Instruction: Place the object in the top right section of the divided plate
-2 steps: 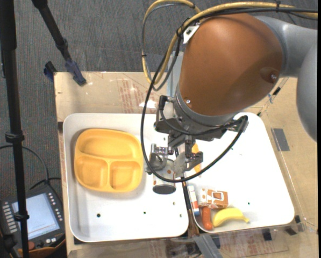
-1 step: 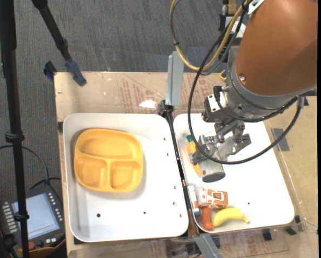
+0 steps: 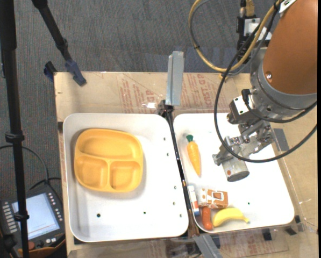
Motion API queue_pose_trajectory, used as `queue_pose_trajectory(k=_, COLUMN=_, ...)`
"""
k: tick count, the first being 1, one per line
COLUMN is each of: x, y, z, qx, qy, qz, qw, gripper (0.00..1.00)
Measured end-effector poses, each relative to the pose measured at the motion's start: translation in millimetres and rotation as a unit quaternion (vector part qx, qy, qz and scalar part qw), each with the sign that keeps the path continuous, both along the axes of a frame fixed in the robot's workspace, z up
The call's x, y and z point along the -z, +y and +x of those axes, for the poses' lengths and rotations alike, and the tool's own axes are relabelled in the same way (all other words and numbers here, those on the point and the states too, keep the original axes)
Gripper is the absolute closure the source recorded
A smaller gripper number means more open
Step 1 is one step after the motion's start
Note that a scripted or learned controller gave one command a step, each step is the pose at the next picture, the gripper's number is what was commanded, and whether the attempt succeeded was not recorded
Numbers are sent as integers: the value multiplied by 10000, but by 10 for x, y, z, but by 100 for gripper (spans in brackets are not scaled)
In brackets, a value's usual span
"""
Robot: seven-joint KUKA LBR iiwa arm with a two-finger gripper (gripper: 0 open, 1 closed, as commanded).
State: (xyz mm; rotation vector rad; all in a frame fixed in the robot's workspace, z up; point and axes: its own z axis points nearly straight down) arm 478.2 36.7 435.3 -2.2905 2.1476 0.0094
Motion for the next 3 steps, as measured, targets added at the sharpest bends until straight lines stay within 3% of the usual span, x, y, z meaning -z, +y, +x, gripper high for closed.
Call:
queue_pose_trajectory(k=1, x=989, y=-31, z=200, qx=347, qy=14, qz=-9, qw=9994, gripper=100)
queue_pose_trajectory(k=2, x=2340, y=-481, z=34, qx=-392, qy=18, qz=-7, qw=9992, gripper=100)
queue_pose_trajectory(k=3, x=2256, y=-1066, z=-17, qx=-878, qy=1, qz=-2, qw=9961, gripper=100)
